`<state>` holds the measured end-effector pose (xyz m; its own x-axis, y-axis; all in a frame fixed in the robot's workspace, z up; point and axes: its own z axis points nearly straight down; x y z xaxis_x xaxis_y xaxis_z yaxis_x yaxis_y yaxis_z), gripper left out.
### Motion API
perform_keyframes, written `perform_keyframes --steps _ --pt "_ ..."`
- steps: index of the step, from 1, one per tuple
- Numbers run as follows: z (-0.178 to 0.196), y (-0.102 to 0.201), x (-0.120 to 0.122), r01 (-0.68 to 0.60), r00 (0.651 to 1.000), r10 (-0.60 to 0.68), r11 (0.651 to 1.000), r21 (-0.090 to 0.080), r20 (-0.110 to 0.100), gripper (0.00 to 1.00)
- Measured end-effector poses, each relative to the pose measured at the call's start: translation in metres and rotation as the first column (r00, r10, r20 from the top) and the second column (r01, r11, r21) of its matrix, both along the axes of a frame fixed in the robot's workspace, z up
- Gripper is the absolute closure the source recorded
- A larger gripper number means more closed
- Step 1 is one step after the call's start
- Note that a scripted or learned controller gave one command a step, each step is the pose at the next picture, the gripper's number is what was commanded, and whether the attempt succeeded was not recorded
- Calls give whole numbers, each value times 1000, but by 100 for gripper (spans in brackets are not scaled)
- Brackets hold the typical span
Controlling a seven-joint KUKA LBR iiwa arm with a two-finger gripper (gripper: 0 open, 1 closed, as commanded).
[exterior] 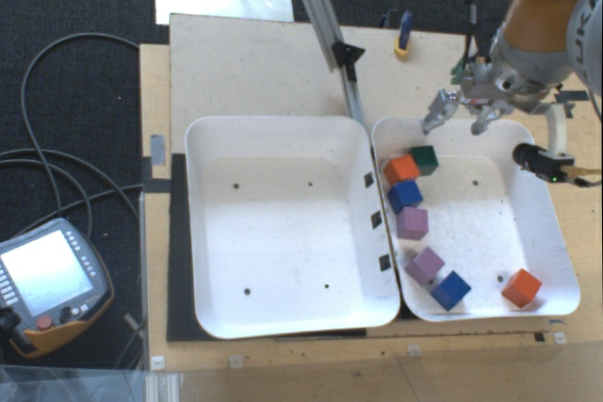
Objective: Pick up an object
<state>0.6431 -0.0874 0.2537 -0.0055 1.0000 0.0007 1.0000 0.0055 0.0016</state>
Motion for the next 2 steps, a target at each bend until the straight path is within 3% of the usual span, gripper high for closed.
perform_keyframes --steps 1,2 --pt "-67 39 -15 -2 1000 2 1000 1 -7 0" --pt "-53 -76 -42 11 1000 -11 1000 -5 0 0"
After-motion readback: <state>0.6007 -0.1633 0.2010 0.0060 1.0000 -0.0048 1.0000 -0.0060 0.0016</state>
